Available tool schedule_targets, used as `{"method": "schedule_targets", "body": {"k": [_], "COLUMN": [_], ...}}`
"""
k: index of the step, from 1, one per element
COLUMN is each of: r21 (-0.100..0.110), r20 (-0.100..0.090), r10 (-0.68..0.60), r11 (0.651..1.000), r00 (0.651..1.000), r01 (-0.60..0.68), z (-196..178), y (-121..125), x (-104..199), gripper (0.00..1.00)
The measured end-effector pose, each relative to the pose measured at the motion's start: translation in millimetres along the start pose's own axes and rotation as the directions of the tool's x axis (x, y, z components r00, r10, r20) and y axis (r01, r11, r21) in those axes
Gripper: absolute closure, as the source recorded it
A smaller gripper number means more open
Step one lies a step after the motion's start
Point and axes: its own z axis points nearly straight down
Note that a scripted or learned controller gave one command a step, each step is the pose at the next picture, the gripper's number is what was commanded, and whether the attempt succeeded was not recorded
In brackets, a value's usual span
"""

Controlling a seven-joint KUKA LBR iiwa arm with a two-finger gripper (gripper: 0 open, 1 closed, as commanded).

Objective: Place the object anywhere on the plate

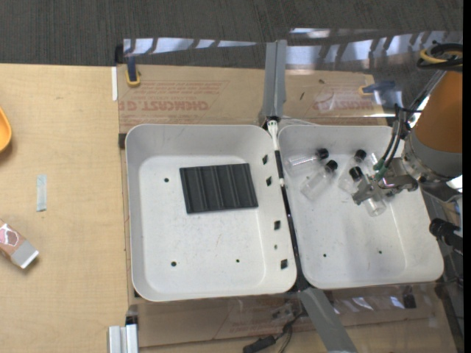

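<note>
- The near rim of the left bin [213, 294] is closest; the right bin [368, 279] sits beside it.
- I, the gripper [374, 195], hang low over the right bin's 2 o'clock area. Whether my jaws are wide or closed, I cannot tell.
- The small clear bottles [315, 184] with black caps lie scattered at my 9 to 11 o'clock, close together; one may be just under me, too blurred to confirm.
- I judge it best to pick one bottle with free space around it and grip across its body.
- The dark ribbed plate [218, 187] waits at my 9 o'clock in the left bin; I should lift clear of both rims.
</note>
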Motion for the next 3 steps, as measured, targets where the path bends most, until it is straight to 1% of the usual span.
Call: {"method": "schedule_targets", "body": {"k": [1,2,3], "r21": [0.003,0.002,0.003], "r20": [0.000,0.001,0.000], "r10": [0.117,-0.158,-0.277], "r11": [0.993,0.987,0.961], "r00": [0.993,0.987,0.961], "r01": [-0.117,0.158,0.277], "z": [31,31,104], "y": [22,59,23], "x": [75,139,214], "gripper": [1.00,1.00,1.00]}}
